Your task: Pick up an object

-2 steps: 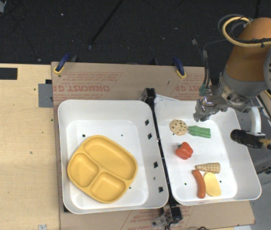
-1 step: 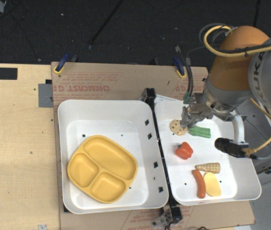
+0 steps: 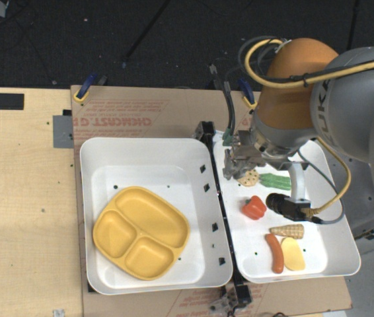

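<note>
My gripper [image 3: 240,168] hangs low over the back left part of the right bin [image 3: 345,259]. Directly under its tip lies a round tan cracker [image 3: 249,177], partly covered by the gripper. A green pod-shaped piece [image 3: 276,180] lies just right of the cracker. Toward the front of the bin are a red pepper [image 3: 254,207], a waffle cone [image 3: 287,230], an orange sausage [image 3: 275,252] and a yellow slice [image 3: 294,255]. Whether the gripper touches the cracker cannot be told.
The left bin [image 3: 101,157] bears a yellow divided plate [image 3: 141,232] at its front middle. The wall between the two bins [image 3: 217,210] runs close to the gripper's left side. The arm's orange band [image 3: 293,84] and grey body cover the right bin's back.
</note>
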